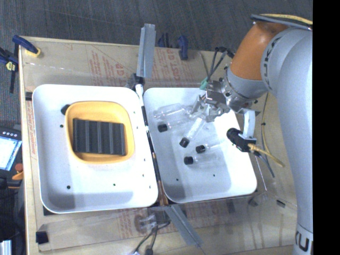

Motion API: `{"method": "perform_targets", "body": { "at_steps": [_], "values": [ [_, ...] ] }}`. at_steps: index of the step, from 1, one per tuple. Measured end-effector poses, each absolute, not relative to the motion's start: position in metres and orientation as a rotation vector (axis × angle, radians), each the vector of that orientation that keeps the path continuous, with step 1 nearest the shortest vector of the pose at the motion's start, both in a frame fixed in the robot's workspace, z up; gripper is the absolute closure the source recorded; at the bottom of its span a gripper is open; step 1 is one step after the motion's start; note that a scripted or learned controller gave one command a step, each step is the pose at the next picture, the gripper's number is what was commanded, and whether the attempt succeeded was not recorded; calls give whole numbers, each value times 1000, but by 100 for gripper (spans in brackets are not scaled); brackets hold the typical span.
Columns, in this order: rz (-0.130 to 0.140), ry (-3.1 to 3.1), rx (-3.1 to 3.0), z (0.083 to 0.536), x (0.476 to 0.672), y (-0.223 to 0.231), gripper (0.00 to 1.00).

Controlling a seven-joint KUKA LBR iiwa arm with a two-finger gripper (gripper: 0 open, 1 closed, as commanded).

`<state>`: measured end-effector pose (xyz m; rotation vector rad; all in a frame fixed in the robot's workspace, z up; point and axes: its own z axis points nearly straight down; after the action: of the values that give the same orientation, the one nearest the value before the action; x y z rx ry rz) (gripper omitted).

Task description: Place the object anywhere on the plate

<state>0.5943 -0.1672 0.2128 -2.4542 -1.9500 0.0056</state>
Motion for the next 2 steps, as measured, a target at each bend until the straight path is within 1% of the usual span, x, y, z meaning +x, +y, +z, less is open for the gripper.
{"method": "perform_targets", "body": {
  "at_steps": [1, 2],
  "values": [
    [2, -2201, -2240, 221, 630, -65, 100],
    [1, -2379, -2051, 192, 657, -26, 100]
  ]
}}
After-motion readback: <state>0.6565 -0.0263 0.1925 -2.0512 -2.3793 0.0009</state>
